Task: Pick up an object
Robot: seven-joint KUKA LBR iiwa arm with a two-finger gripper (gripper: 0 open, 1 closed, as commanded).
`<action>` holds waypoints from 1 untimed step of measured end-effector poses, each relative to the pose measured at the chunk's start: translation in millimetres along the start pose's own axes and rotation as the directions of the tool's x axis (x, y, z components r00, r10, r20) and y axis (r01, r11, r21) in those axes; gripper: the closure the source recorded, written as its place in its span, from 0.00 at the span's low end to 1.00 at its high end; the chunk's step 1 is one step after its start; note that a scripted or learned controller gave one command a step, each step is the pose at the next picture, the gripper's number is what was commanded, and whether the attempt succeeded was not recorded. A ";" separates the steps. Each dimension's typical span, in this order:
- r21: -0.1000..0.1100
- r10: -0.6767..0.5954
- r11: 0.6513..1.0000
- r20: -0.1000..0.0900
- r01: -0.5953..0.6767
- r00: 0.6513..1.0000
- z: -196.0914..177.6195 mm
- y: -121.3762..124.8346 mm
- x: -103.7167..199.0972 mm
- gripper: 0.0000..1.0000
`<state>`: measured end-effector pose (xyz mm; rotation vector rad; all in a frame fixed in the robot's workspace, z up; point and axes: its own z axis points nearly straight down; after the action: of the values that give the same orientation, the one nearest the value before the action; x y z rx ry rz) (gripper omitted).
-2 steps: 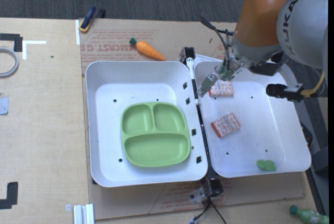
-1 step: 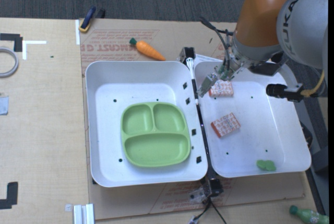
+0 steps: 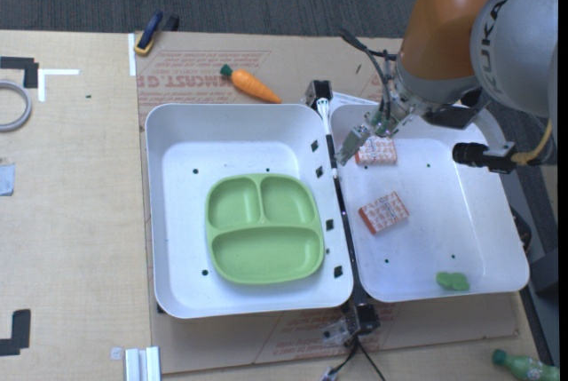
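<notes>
From the camera view above the bench, the gripper [image 3: 380, 127] hangs low over the far left corner of the right bin [image 3: 497, 273], just by the divider between the two bins. Directly beside its tip, on the side toward the arm, lies a small red-and-white packet [image 3: 376, 153], touching or nearly touching it, long axis roughly across the bin. I cannot tell how the tool's tip is set, nor whether it has hold of anything. A second, similar packet [image 3: 383, 212] lies nearer the bin's middle, tilted, and a small green object [image 3: 453, 281] sits near the front edge. The left bin [image 3: 169, 219] holds a green divided plate [image 3: 264, 228]. The near packet looks the likeliest target.
</notes>
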<state>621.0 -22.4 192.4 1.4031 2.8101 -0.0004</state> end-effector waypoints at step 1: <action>0.000 0.000 1.000 0.000 0.000 1.000 0.0 0.0 0.0 0.00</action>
<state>621.0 -22.4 192.4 1.4031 2.8101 -0.0004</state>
